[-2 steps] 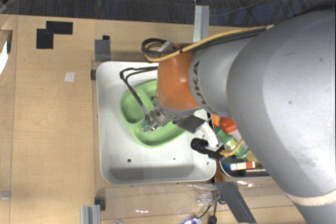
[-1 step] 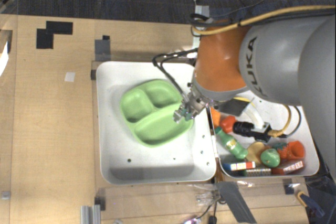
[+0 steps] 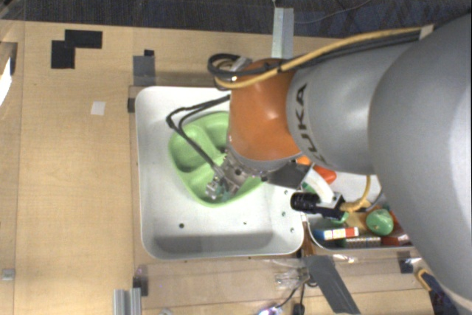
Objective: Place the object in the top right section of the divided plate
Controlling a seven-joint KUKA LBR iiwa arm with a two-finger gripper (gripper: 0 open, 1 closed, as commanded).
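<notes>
A light green divided plate (image 3: 193, 151) lies in the left white bin (image 3: 158, 181); the arm covers its right half. My gripper (image 3: 218, 188) reaches down over the plate's near rim, right under the orange wrist band. The wrist hides its fingertips, so I cannot make out anything between them. The plate sections that show hold nothing.
The right bin (image 3: 354, 238) peeks out under the arm with a green round object (image 3: 380, 221), an orange and white piece (image 3: 322, 175) and a flat red and white item (image 3: 341, 233). The big grey arm covers most of the right side.
</notes>
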